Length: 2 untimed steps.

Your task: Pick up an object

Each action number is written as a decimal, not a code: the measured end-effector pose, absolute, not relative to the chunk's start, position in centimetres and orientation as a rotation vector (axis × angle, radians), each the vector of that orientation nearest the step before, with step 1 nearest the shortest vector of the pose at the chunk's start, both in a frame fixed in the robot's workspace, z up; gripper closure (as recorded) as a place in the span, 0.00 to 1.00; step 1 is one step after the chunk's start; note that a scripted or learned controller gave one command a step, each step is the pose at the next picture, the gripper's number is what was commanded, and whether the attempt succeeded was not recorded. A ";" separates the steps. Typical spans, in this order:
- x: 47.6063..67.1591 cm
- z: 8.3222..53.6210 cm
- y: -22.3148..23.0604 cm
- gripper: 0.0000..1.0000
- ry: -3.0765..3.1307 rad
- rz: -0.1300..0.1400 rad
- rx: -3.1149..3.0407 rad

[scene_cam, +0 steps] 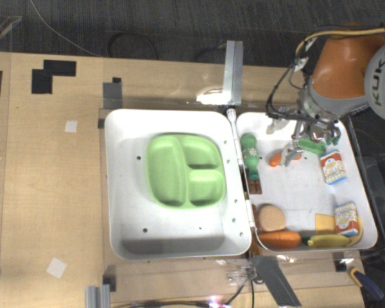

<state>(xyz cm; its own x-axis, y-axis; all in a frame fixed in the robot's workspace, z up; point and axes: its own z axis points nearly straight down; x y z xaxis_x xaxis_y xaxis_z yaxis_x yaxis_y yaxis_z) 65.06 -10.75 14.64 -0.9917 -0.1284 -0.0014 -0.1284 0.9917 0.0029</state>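
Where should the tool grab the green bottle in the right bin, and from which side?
Take the green bottle across its mid-body, coming straight down. It lies flat with its long axis along the bin's left wall, so probably close the fingers across the narrow width; the wall side looks tight, and the right side has open floor.

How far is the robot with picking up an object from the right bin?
Done: the gripper is low in the right bin, beside a small orange piece. In hand: nothing shows between its fingers. Left: the grasp and lift; the green bottle, the carrot and the banana lie in the bin.
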 end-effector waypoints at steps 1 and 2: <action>63.4 9.0 -8.9 0.00 3.121 -0.002 -0.167; 56.8 9.1 -8.2 0.00 3.126 -0.002 -0.110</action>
